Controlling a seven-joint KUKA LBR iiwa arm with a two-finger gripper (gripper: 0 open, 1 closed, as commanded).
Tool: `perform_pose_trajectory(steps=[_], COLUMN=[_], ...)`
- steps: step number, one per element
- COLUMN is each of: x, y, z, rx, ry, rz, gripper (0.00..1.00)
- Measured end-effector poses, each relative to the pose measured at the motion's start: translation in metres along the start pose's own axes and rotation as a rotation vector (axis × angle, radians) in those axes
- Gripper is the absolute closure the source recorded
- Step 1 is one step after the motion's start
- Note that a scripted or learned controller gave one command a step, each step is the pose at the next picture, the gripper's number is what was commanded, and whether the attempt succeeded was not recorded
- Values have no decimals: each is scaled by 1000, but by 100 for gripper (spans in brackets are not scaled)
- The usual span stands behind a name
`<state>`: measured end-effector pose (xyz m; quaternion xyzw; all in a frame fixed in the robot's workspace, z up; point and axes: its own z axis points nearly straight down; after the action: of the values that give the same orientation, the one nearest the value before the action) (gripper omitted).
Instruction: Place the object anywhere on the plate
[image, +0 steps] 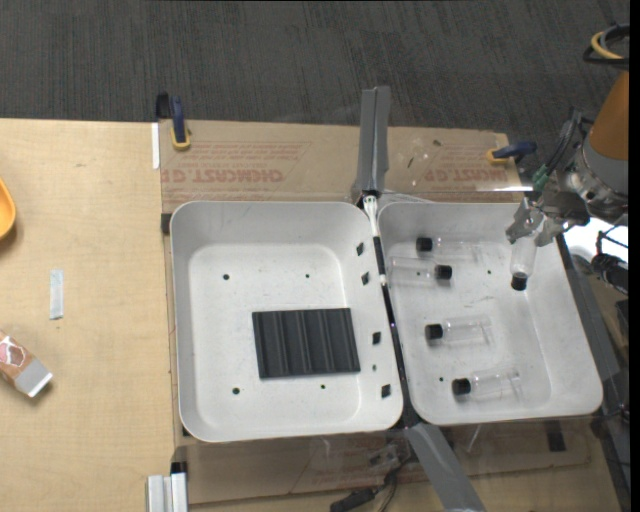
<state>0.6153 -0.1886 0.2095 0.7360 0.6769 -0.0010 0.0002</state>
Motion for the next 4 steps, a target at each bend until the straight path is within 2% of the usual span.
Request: perform_pose_trajectory(steps=[1,2,3,4], x=[94,170,252,267], y=[19,-36,-81,-141], z=[32,19,18,-75], rx=[2,2,1,1], ry=[1,0,0,-1], rz=[58,84,-58,-129], gripper=[100,100,100,100])
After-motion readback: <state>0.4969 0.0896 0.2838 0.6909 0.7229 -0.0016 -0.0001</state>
